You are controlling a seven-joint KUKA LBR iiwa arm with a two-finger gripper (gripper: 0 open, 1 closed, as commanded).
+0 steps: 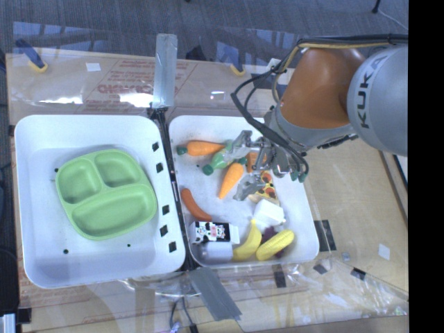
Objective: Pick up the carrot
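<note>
Green divided plate alone in left bin, not involved. Right bin crowded: two carrots, one lying flat near far wall, second slanted mid-bin. End effector just beside slanted carrot, fingers spread, nothing between them. Advice: straddle carrot across narrow axis, descend straight, avoid green toy touching it. Bananas, sausage near front. Tabletop plastic-covered, taped; grey carpet beyond.
</note>
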